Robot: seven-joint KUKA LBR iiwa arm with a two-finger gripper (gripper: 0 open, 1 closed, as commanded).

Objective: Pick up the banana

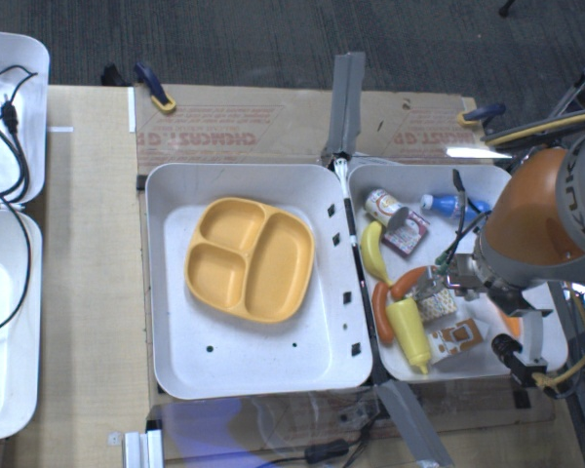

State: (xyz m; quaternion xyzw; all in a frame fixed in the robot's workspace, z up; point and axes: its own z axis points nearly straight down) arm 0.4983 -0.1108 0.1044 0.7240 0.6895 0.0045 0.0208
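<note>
On the table the left bin (166, 291) holds a yellow divided plate (249, 258), while the banana (372, 252) lies at nine o'clock in the right bin (395, 367), left of the claw (439, 283), whose state I cannot tell.

The arm (551, 217) is grey with a broad, rounded orange band — black cables run beside it down toward the wrist.
</note>
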